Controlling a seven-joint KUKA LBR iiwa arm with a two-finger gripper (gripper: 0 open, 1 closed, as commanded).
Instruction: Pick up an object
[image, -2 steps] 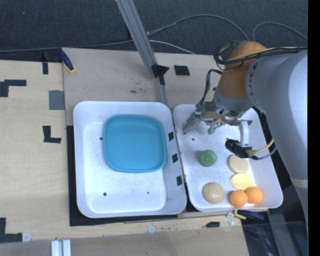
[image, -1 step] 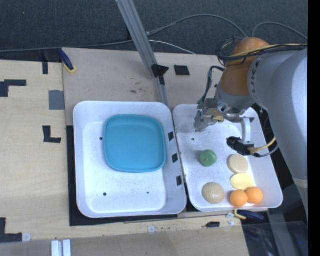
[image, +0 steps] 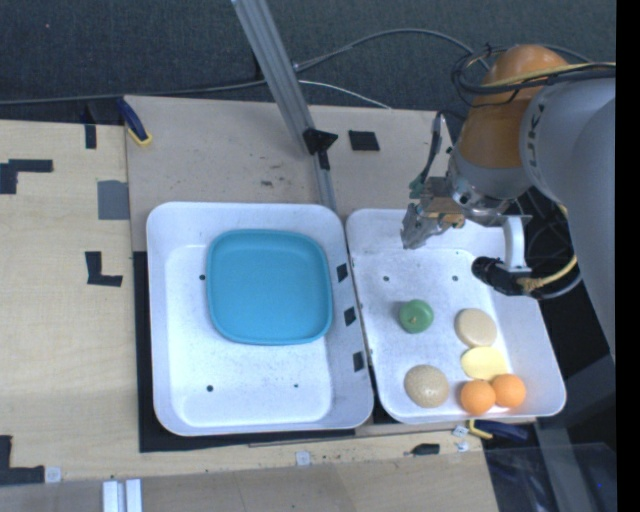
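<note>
The right white bin (image: 390, 255) holds a green round piece (image: 416, 316), a beige oval (image: 476, 327), a pale yellow piece (image: 484, 361), a speckled tan lump (image: 427, 384) and two orange balls (image: 477, 396) (image: 509, 390). My gripper (image: 417, 236) hangs over the bin's far left part, above and well apart from the green piece. Nothing shows between its fingers, and the small tips look close together.
The left white bin (image: 180, 390) carries a blue square plate (image: 268, 286). A slanted metal pole (image: 290, 100) crosses behind the bins. The arm's grey body and black cables (image: 540, 270) crowd the right bin's far right side.
</note>
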